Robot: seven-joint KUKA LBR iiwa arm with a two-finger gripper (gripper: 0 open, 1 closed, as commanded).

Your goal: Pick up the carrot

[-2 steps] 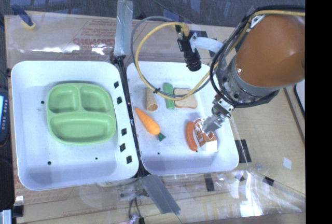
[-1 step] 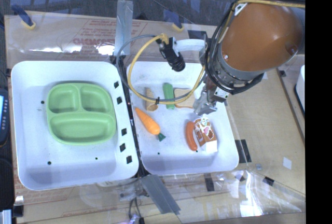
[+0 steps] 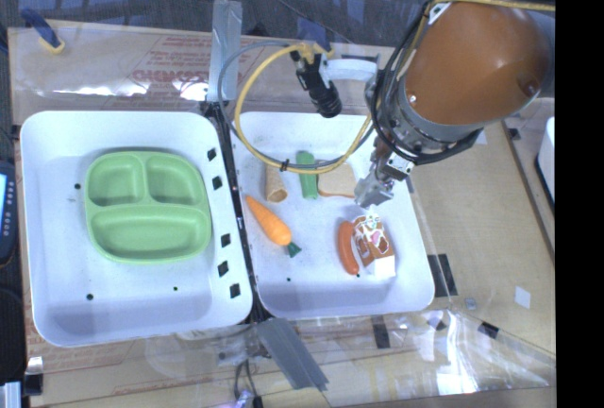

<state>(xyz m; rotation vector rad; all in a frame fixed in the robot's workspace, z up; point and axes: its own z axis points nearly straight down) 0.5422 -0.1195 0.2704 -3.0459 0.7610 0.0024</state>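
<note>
Carrot (image 3: 268, 221) pickup is not yet in hand for us: our gripper (image 3: 374, 193) hangs over the right bin (image 3: 408, 288), well to the right of the carrot, and how its tips stand we cannot tell from this slanted view — they read as one pale blur. Nothing is visibly caught there.

Just below the gripper lie a sausage (image 3: 347, 248) and a small decorated toy (image 3: 375, 241), touching each other; just to its left sits a tan slice (image 3: 337, 181), then a green stick (image 3: 307, 174) and a short beige cylinder (image 3: 275, 183). Beyond these, near the bin's left wall, the carrot lies flat and slanted, its green stub toward the lower right, apart from its neighbours — so we judge a clean approach from above is open, across its narrow width.

Farther out, the left bin (image 3: 47, 302) holds a green divided plate (image 3: 147, 206), which plays no part in the grasp.
</note>
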